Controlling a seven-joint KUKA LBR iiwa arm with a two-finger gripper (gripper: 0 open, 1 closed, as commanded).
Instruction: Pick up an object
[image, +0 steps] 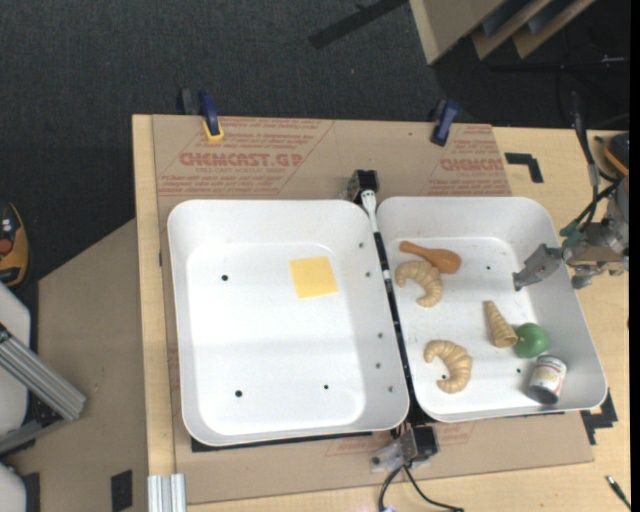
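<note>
Claw (532, 272) — poised at the 3 o'clock rim of the right bin (470, 212), grey fingers low over the white wall; how far apart they stand I cannot tell, and nothing shows between them.

Right bin, contents: orange drumstick-shaped piece (432, 256) at 11 o'clock; pale ridged croissant (421, 281) touching just below it; second croissant (450, 364) at 7 o'clock; ribbed tan cone (498, 324) with a round green ball (531, 340) against its base, near 4 o'clock; small labelled can (546, 378) lying at 5 o'clock, hard by the corner. Open floor between claw and cone.

Left bin (200, 225) — smooth, shallow, rounded corners; one flat yellow square (313, 277) at 1 o'clock, wide bare plastic around it.
</note>
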